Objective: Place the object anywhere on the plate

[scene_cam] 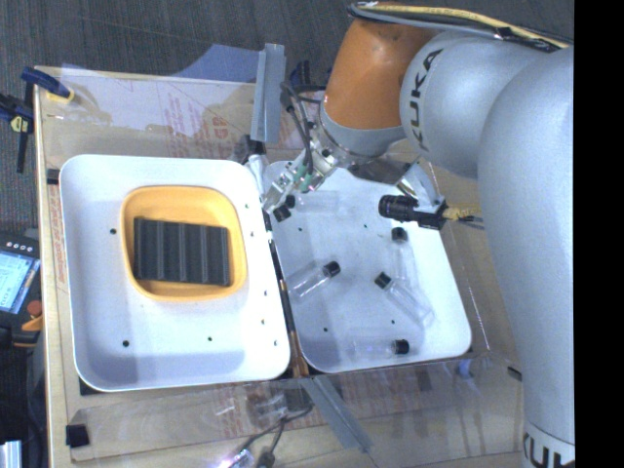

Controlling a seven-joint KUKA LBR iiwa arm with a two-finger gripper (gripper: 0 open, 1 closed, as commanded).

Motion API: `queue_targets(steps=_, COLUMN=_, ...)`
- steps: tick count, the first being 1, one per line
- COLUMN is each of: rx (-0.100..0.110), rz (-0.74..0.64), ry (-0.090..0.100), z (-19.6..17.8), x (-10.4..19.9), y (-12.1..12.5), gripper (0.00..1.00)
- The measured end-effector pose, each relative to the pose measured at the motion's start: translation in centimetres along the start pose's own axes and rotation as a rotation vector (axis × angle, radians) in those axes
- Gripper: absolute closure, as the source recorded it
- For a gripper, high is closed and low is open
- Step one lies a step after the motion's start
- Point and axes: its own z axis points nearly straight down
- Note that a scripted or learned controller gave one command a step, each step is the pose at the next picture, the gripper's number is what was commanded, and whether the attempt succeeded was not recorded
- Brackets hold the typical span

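- The gripper [285,201] hangs low over the top-left corner of the right bin [444,334], close to the wall between the 2 bins; whether its fingers are apart or together I cannot tell
- Clear vials with black caps [317,275] lie scattered in that bin (4 or so)
- The yellow plate [180,201] sits in the left bin [97,339], a dark ribbed block [182,252] on it

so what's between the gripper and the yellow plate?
In the camera view, the gripper sits at the right bin's top-left corner. Between it and the yellow plate lie the two bins' adjoining rims, then bare white floor of the left bin.
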Motion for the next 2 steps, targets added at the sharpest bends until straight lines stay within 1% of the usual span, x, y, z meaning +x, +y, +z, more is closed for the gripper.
queue_targets(steps=1, rx=0.0, rz=-0.158, ry=0.0, z=1.38, x=1.51, y=0.14, gripper=1.0)
queue_targets(steps=2, rx=0.0, rz=-0.158, ry=-0.001, z=1.37, x=1.48, y=0.12, gripper=0.0)
